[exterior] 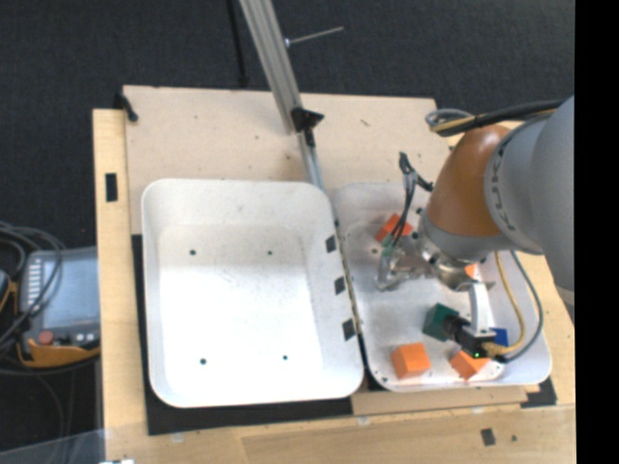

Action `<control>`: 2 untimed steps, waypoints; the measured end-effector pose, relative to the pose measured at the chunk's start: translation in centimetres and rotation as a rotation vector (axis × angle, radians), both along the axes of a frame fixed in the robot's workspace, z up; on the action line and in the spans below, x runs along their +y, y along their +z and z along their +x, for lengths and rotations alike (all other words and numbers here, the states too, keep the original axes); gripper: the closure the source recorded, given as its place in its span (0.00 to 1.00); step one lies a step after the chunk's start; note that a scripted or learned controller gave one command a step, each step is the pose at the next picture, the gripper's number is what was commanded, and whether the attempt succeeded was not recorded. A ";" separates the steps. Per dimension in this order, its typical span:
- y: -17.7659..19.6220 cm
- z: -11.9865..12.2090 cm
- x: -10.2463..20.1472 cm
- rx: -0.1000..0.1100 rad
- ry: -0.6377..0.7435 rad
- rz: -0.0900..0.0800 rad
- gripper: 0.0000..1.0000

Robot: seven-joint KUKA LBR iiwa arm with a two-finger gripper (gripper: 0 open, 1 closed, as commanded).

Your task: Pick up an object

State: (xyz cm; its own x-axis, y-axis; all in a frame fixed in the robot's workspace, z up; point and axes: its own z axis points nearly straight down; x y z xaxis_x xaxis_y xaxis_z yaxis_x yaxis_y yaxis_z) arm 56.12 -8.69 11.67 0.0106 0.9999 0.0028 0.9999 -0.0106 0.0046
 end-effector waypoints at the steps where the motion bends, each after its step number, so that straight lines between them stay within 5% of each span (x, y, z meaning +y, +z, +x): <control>1: 6.2 -0.3 -0.5 -0.003 0.003 -0.003 1.00; 2: 11.6 -0.1 -0.6 -0.003 0.014 -0.003 1.00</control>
